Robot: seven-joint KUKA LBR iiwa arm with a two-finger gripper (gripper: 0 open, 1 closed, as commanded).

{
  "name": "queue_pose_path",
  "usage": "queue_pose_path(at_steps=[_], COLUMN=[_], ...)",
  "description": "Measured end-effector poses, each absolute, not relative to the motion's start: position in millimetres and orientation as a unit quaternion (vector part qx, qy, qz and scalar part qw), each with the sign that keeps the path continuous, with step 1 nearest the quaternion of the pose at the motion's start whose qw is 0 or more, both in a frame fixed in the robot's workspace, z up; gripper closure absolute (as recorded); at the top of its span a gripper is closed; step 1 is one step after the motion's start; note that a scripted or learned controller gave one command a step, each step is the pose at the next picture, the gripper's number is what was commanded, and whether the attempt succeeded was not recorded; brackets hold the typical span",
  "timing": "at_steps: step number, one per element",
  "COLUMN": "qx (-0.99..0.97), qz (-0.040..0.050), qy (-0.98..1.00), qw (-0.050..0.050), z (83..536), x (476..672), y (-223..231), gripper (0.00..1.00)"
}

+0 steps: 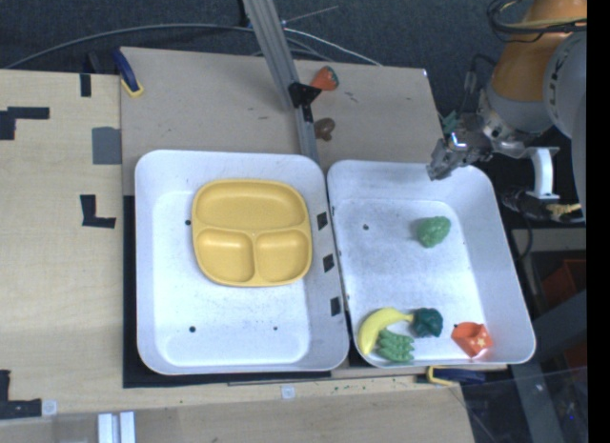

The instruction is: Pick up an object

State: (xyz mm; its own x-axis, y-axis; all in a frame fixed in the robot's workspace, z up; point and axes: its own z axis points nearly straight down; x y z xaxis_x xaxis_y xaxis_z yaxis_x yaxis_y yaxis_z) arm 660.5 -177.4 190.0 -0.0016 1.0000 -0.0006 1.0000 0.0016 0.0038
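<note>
Green and knobbly, a broccoli-like toy (433,231) lies alone in the upper middle of the right bin (477,205), well apart from everything else in it. Toward the near wall of that same bin a small cluster sits together: a yellow banana (377,323) curving against the near-left corner, a light green bumpy piece (396,346) touching the banana's underside, a dark teal piece (427,322) just beside the banana's tip, and an orange-red piece (472,338) a little farther toward the near-right corner.

The gripper (441,164) hangs over the far rim of the right bin, up and slightly right of the broccoli-like toy and clear of it; nothing shows between its fingers, and whether they are spread or closed I cannot tell at this size. The arm (534,60), grey with its orange band, comes in from the right.

To the left of the right bin, touching it along one side, the left bin (162,260) carries a yellow divided plate (252,231) in its far half.
</note>
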Motion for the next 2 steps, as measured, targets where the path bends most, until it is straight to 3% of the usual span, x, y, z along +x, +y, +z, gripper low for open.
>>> queue_pose_path(at_steps=[1,2], qx=[0.706,0.705], qz=[0.0017,0.0004], qy=[0.708,0.709], qw=[0.003,0.000], z=[255,259], x=[663.2,645.1], y=[-178,-131], gripper=[1.00,1.00])
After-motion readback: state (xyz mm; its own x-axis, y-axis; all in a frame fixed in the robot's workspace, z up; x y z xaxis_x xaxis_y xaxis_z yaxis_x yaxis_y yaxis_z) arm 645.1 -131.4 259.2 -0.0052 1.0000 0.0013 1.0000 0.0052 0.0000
